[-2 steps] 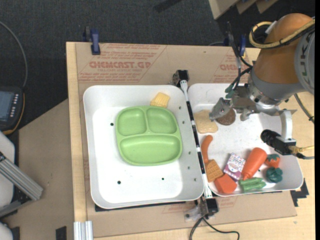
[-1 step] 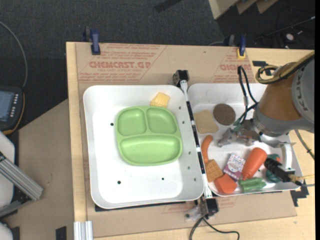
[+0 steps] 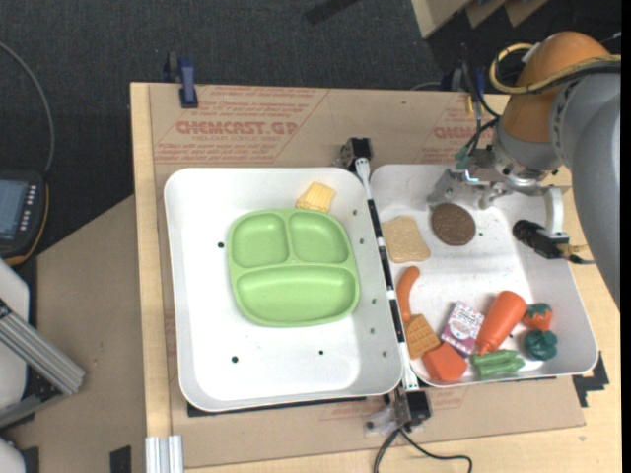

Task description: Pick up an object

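**Camera view: fingers (image 3: 467,187) over the brown disc in the right bin**

Look at the upper part of the right bin (image 3: 567,294). You will see the gripper head hanging there, and a round dark brown disc (image 3: 454,224), much like a toy burger patty, lying just below it, toward the near side. You cannot tell from this slant whether the fingers are spread or closed, nor whether they touch the disc; nothing shows gripped between them.

The disc lies flat on the white floor, speckled and matte. Just beside it, away from the arm, is a tan slice of toy bread (image 3: 405,237). Well apart from the fingers, along the near wall, you will find an orange carrot (image 3: 500,321), a pink packet (image 3: 462,324) and a green pod (image 3: 498,365). Farther off still, the green divided plate (image 3: 292,267) sits in the left bin (image 3: 197,294), with a yellow cracker (image 3: 315,198) at its far rim.
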`<control>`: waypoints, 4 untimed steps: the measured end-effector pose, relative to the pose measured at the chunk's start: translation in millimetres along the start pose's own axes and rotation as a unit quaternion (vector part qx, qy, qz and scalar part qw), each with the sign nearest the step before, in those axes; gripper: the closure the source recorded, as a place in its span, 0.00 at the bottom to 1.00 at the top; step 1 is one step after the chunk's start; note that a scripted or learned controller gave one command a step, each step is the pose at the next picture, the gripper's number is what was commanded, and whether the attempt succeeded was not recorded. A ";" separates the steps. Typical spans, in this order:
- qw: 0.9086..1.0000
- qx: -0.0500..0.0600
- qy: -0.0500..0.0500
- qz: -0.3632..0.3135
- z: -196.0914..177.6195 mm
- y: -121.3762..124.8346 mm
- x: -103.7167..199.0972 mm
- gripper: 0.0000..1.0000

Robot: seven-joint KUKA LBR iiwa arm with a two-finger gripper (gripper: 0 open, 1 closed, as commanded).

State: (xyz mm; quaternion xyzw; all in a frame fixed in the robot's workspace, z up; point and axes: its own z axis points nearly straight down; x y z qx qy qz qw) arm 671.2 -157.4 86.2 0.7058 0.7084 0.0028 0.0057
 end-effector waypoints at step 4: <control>1.000 0.004 0.001 0.001 1.0 -7.5 8.0 0.00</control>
